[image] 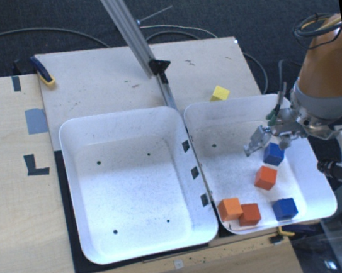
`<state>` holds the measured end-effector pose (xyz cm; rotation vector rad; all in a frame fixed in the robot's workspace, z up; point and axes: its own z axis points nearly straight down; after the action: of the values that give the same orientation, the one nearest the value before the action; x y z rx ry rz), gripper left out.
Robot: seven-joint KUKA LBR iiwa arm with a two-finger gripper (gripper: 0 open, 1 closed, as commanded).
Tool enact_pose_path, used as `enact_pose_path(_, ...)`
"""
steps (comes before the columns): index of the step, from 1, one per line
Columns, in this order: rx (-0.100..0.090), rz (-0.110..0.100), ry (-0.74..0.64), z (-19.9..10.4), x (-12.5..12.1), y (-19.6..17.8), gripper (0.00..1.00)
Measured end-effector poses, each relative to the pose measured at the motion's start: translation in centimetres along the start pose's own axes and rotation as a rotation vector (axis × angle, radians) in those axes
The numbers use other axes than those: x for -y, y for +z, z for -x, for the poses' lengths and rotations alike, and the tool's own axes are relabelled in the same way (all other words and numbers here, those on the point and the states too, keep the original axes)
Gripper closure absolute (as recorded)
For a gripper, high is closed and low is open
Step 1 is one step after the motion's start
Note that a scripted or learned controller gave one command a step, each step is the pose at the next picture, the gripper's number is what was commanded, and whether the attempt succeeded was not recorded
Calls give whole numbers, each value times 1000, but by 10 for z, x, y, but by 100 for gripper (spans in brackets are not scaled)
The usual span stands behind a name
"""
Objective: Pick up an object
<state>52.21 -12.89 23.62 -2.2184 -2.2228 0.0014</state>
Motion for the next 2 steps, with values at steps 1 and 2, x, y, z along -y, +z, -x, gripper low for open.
enact_pose_path(1,-1,-10,5,49,35,118,0)
enact_pose_path(2,0,1,-3,44,-31,146,0)
